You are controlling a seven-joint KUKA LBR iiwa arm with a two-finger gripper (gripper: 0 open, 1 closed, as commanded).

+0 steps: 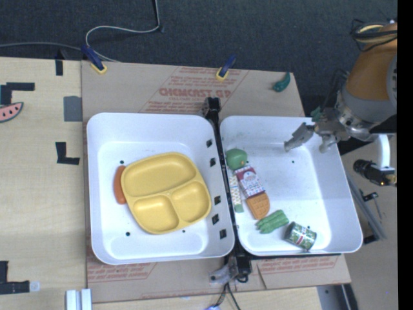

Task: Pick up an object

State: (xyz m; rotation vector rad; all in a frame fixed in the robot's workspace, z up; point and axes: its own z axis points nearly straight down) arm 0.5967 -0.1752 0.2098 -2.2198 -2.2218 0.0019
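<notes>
Right of centre, the end effector [310, 138] hangs over the upper right part of the right bin [335, 192], its two fingers spread apart with nothing between them. Lower in that bin, along its left side, lie a green round object [236, 157], a red-and-white packet [250, 182], an orange piece [258, 206] and a green pod-like piece [272, 221]; a small can [300, 236] lies on its side near the bottom right corner. All are well apart from the fingers. The left bin [103, 173] holds a yellow divided tray [165, 191] lying over an orange object [119, 185]. Two clips [97, 63] and a teal bit [281, 82] sit on the counter [39, 192] near the frame's top.
</notes>
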